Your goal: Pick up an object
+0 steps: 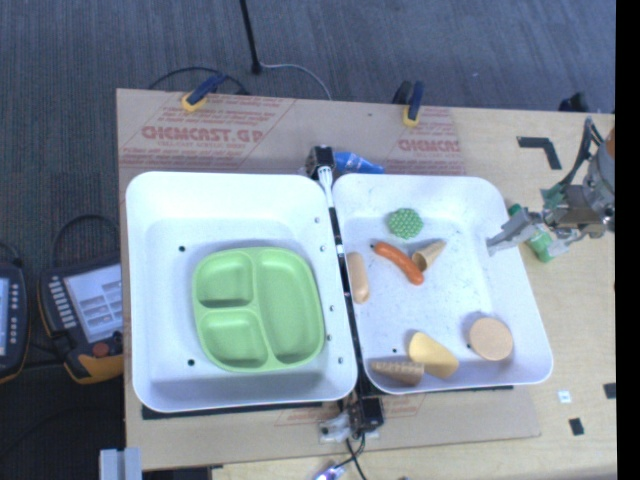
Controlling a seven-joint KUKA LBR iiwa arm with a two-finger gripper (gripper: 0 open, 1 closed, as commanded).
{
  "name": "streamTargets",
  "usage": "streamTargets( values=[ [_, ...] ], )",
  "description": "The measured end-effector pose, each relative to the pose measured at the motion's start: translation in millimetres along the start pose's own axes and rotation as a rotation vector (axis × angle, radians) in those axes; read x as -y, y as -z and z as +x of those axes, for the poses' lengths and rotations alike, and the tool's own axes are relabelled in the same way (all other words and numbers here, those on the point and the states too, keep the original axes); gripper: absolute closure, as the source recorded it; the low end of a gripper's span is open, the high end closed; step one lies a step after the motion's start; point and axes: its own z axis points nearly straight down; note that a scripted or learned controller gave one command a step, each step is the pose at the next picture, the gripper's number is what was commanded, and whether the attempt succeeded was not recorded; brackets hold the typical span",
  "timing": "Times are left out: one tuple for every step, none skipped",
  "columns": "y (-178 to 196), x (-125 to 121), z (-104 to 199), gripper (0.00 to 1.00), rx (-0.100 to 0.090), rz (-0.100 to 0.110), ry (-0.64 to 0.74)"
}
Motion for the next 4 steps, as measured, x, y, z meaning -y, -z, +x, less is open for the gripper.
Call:
streamTargets(
  values=[
    [-97.4,1.9,66.5,0.00,-0.002,0.003,0.003],
    [-166.8,-45.9,106.2,0.00,0.000,0.000,0.051],
    [-195.6,-61.7,98.9,0.00,0.006,-0.004,0.265],
    [-184.0,-64.0,98.7,1.00,0.008,-0.013,0.264]
  ],
)
